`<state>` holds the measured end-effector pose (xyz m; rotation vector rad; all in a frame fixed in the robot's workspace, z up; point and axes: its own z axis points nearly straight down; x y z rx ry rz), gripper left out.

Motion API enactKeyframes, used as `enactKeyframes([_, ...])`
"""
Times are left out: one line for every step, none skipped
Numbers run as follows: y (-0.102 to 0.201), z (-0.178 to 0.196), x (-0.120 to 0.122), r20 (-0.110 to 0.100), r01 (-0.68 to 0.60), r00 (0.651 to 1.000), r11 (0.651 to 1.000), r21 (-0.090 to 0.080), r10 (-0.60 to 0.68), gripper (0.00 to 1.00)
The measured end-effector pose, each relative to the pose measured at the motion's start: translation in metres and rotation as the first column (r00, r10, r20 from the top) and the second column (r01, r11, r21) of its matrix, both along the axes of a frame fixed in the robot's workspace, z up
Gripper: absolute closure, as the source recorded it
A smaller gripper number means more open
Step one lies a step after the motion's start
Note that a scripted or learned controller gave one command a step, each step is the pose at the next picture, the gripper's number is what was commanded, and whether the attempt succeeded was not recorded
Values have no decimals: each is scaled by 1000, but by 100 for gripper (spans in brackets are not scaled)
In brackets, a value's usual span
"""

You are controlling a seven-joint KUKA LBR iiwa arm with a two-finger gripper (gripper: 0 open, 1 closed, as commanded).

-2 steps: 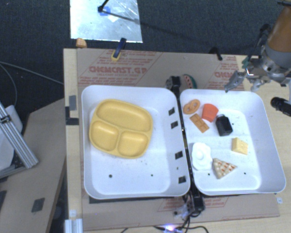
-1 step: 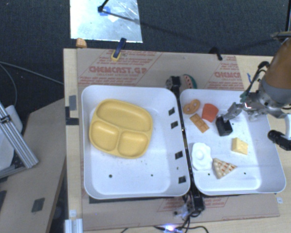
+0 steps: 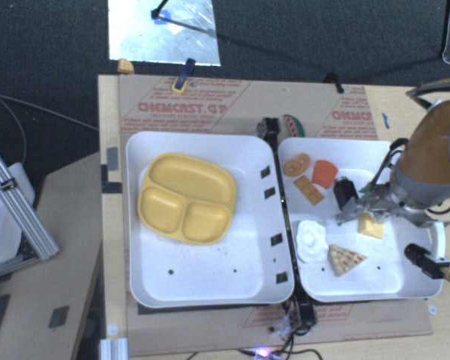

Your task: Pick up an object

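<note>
Lettering: the cardboard sheet under both bins carries a red-brown word in block capitals, printed twice; it looks like "CHEMCAST GP", though the last letters blur.
Left bin: shallow white plastic with rounded corners, holding a yellow divided plate, matte, three compartments, soft rounded outline.
Right bin: same white plastic, and that's where I'm working, reaching in from the right.
My gripper: dark metal, down low in the right bin, right over a pale yellow cheese wedge; whether my jaws are spread or pressed together I cannot tell from here.
My arm: grey casing, with the orange band broad and glossy above the wrist.
Red piece: smooth, blocky toy food, near the bin's top left.
Cracker: tan rectangle, dotted texture, just beside the red piece.
Round biscuit: orange-brown, at the upper left corner.
Pizza slice: triangular, speckled topping, near the front.
White lump: smooth, glossy, against the left wall, possibly an egg.
Floor: dark carpet, with a shiny silver sheet lying on it.
</note>
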<state>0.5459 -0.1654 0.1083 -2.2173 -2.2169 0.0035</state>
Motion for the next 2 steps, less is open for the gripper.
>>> enactKeyframes([-44, -25, -63, 3, 5, 1000, 1000, -2, -5, 0])
enactKeyframes([-41, -13, -58, 10, -1, 1000, 1000, -3, 1, 100])
